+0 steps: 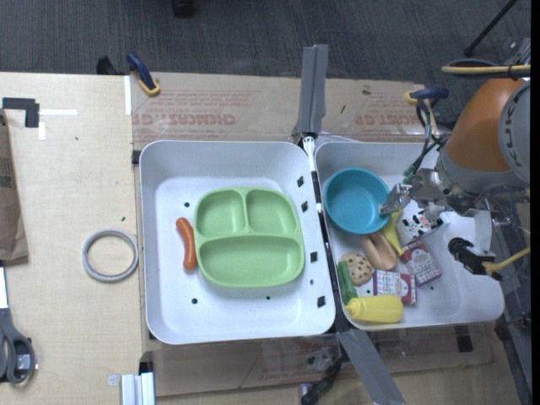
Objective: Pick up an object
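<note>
Desk carried two white bins side by side. The left bin held a green tray with an orange sausage just beside it. The right bin was crowded: blue bowl, hot dog, yellow bottle, cookie and small packets, mostly touching. The arm reached in from the right, and the gripper sat at the bowl's right rim, above the hot dog; whether it was released or clenched could not be told, and nothing showed between its parts. Risks judged: striking the bowl rim and sliding off, or a grasp spoiled by neighbouring items packed against the target.
</note>
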Action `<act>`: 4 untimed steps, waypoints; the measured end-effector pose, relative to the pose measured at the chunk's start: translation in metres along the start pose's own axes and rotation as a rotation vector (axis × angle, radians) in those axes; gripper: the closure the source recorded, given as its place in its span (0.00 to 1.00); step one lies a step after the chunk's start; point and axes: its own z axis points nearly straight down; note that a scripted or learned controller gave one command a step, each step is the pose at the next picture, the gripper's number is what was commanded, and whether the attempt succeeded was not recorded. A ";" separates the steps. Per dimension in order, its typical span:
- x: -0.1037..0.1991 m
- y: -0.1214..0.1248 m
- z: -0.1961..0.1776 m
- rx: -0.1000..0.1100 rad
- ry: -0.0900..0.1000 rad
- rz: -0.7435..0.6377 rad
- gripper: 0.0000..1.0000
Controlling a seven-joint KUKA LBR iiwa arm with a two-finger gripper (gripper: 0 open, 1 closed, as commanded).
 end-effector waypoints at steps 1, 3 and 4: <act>0.007 -0.057 0.005 -0.022 -0.009 -0.282 0.00; 0.087 -0.092 -0.080 0.024 0.005 -0.263 0.00; 0.032 -0.034 0.022 0.024 0.003 -0.132 0.00</act>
